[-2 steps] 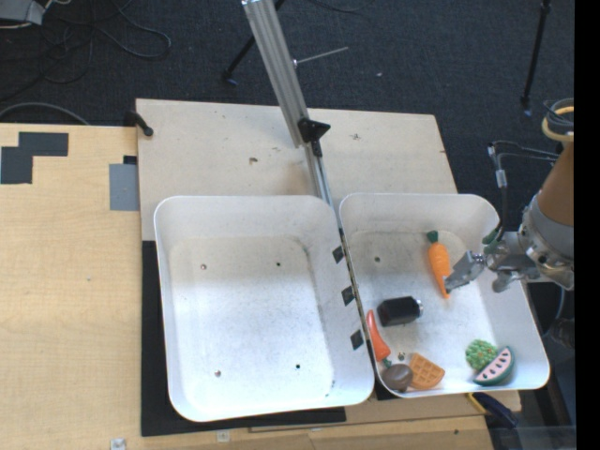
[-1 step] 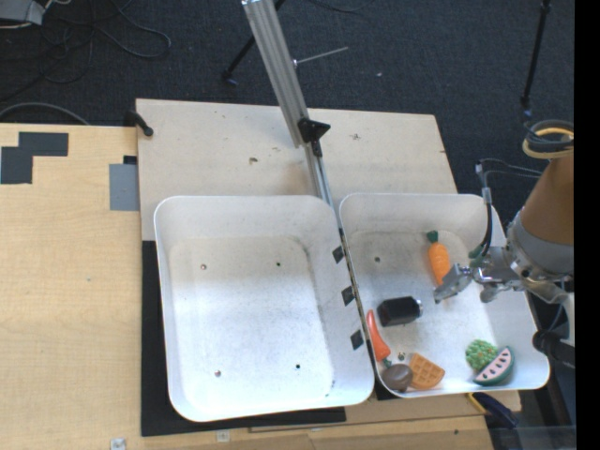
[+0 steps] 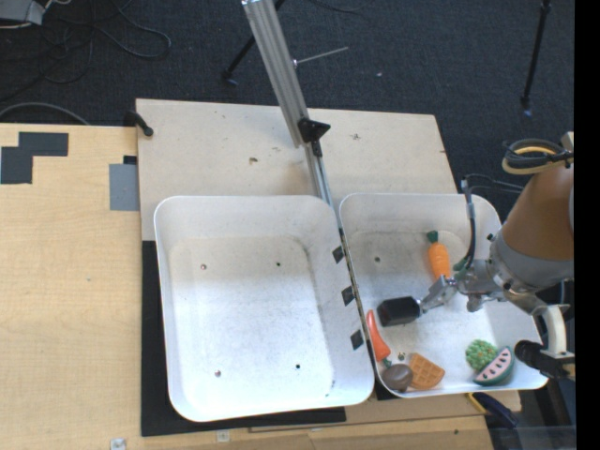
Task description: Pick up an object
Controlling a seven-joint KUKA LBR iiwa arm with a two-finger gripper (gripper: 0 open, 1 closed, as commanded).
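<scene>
The right bin [image 3: 403,216] holds several small objects. An orange carrot [image 3: 438,260] with a green top lies near its middle. A black block [image 3: 398,310] sits left of centre. Along the left wall lies a red chili [image 3: 377,336]. At the front are a brown round piece [image 3: 398,376], a waffle [image 3: 427,372], a green bumpy piece [image 3: 481,352] and a watermelon slice [image 3: 495,367]. My gripper [image 3: 435,297] hangs low in this bin, just right of the black block and below the carrot, its tip close to the block's right end.
The left bin [image 3: 244,307] stands beside the right one, with small black clips on the shared wall [image 3: 345,293]. A slanted metal rail [image 3: 281,73] rises behind the bins. The arm's grey and orange body [image 3: 539,228] covers the right bin's right side.
</scene>
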